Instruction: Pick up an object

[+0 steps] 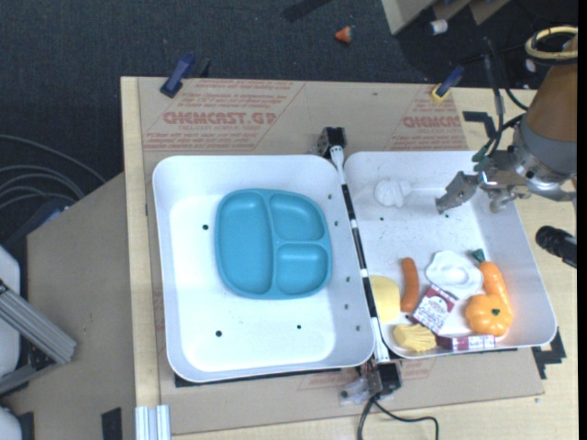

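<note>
- Pincer [477, 191] hangs over the far right part of the right bin [523, 246], fingers spread apart, one dark finger [455, 193] jutting left, and nothing sits between them.
- Grey arm [550, 126] with its orange band comes in from the right edge, just behind the pincer.
- Left of the pincer, near it on the bin floor, lies a small white crumpled lump [391, 192], apart from the fingers.
- Below the pincer, toward the near side of the bin, the toy food is crowded together: a white fried egg [451, 269], and an orange carrot [493, 279] just right of it.
- Orange pumpkin [489, 314] sits under the carrot, touching or nearly touching it.
- Red sausage [409, 285] stands lower left of the pincer, with a yellow slice [385, 296] beside it against the bin's left wall.
- Red-and-white packet [431, 313] lies between the sausage and the pumpkin; a yellow piece [413, 338] rests at the near edge.
- Far to the pincer's left, across the divider, the left bin [183, 337] holds a blue sectioned plate [271, 243], well apart from everything else.
- Both bins rest on the brown-papered table [138, 246].
</note>
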`<state>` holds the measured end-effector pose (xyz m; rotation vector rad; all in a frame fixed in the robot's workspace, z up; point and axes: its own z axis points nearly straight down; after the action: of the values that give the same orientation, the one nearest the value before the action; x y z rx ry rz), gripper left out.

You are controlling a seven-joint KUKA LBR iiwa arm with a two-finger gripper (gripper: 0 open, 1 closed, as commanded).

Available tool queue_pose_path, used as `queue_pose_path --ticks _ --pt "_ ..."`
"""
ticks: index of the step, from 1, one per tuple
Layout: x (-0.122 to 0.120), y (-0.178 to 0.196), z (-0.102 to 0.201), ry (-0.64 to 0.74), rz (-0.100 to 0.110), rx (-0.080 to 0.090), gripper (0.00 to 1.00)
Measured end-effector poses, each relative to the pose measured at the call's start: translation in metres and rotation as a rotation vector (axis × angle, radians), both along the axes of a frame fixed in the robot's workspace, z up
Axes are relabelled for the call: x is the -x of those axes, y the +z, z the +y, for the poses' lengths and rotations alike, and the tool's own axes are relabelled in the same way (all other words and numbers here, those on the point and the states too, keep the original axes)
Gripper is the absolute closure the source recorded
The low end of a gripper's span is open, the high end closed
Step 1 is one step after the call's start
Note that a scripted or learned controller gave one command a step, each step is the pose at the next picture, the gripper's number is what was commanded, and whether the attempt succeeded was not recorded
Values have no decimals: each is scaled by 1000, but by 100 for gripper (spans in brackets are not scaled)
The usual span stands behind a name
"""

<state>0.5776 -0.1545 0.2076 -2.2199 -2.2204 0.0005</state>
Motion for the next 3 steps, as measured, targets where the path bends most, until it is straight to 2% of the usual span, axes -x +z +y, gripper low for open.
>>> queue_pose_path --ticks 1,2,3 --pt "-11 -102 -8 0 1 0 0" --pt "-36 -123 61 1 -2 1 0" --pt "49 -123 58 -1 1 0 0"
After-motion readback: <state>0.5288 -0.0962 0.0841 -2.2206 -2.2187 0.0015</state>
